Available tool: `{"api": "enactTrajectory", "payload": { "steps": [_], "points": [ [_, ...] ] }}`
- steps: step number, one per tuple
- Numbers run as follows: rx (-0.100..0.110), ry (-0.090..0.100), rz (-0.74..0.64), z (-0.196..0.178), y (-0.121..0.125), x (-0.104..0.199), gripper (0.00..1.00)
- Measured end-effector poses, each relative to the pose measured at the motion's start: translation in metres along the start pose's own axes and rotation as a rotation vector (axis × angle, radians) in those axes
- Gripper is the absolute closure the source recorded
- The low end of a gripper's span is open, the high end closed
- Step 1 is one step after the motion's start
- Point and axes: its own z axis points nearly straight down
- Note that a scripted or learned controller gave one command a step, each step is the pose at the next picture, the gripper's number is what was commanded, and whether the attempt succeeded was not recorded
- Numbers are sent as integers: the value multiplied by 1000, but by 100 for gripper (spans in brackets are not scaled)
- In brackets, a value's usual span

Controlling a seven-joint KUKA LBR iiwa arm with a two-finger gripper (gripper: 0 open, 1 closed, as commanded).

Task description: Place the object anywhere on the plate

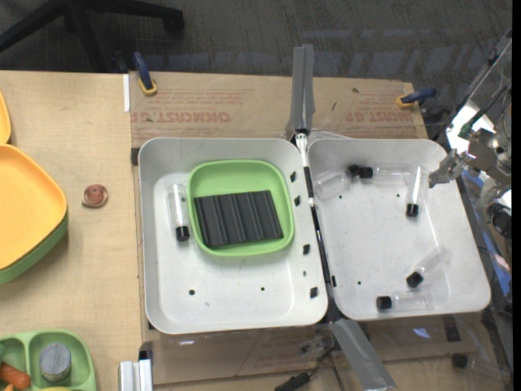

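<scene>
Nearest the camera, a clear vial with a black cap [396, 301] lies along the front wall of the right bin [456, 304]. Three more vials sit in that bin: one [426, 267] just above it, one [413, 190] standing nearly upright in the picture with its cap toward the front, and one [362, 171] near the back wall. Left of the green plate [238, 174], touching its rim, another vial [177, 211] lies in the left bin [236, 304], long axis front-to-back, cap toward the front. A dark ribbed block [239, 218] rests on the plate. The gripper [453, 166] hovers at the right bin's far right edge; can't tell about the jaws.
</scene>
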Motion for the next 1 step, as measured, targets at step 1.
{"api": "enactTrajectory", "payload": {
  "steps": [1],
  "points": [
    [2, 0, 67, 11, -1, -1, 0]
  ]
}}
